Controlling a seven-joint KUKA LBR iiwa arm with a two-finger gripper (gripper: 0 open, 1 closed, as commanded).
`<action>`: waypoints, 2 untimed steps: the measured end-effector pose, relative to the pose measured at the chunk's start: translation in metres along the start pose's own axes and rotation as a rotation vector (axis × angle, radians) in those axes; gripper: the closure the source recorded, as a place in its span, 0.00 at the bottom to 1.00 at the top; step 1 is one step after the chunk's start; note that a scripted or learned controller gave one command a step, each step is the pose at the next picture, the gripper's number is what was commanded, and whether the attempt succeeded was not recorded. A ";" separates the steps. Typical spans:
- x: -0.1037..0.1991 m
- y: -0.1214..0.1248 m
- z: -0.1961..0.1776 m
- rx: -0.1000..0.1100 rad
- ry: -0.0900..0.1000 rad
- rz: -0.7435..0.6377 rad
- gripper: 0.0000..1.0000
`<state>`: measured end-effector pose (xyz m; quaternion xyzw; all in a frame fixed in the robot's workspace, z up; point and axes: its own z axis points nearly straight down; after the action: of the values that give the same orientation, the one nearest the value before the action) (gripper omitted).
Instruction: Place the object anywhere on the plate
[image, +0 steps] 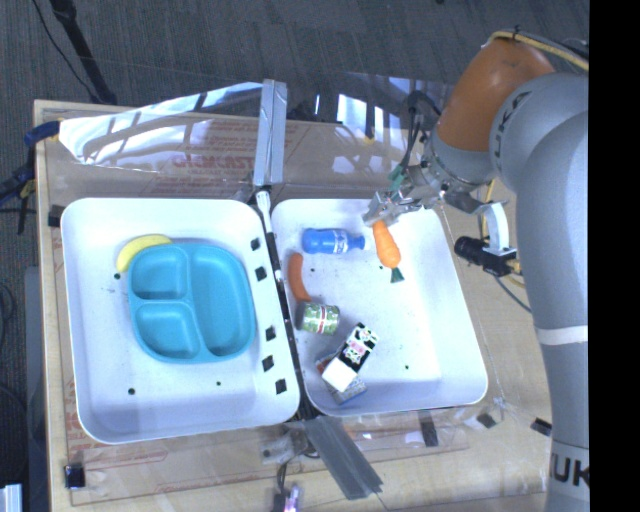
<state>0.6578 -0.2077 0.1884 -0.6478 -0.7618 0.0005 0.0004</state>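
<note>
My gripper (388, 212) hangs over the far edge of the right bin (450, 330). An orange carrot (386, 246) with a green end pointing down-right hangs straight from it, its upper end pinched between the fingers. The blue divided plate (192, 302) lies in the left bin (90, 390), well to the left of the gripper, with nothing on it.
In the right bin lie a blue bottle (330, 241), a red sausage (297, 277), a green can (320, 318) and a black-and-white carton (350, 358). A yellow banana (138, 247) peeks out behind the plate's far left rim. A ridge (268, 300) divides the bins.
</note>
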 end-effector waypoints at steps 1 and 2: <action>0.066 -0.035 0.017 0.002 0.002 -0.307 1.00; 0.137 -0.064 -0.019 0.000 0.000 -0.354 1.00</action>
<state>0.5724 -0.0826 0.2074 -0.5035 -0.8640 0.0004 0.0004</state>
